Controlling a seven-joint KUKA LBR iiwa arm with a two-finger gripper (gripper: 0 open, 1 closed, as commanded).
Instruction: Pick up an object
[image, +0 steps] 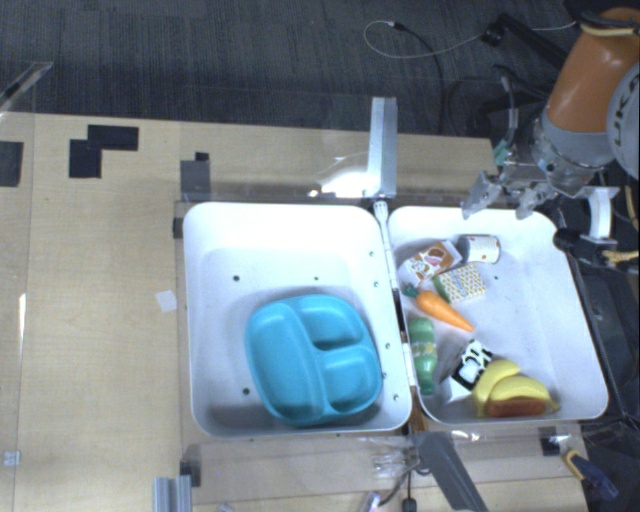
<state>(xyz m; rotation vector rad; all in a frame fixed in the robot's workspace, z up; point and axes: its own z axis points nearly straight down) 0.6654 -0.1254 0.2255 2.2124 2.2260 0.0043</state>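
Note:
The right bin (570, 300) holds several small objects: an orange carrot (443, 309), a small can lying on its side (481, 248), a checkered packet (461, 286), a red and white packet (430, 262), a green bottle (424, 350), a black and white box (469, 364) and a yellow banana with a red piece (512, 391). My gripper (505, 193) hangs over the bin's far rim, above and behind the can. Its two fingers stand apart, open, with nothing between them.
The left bin (215, 300) holds a blue divided plate (315, 356). A metal post (383, 150) rises between the two bins at the back. Cables (440, 60) lie on the dark floor behind the bench.

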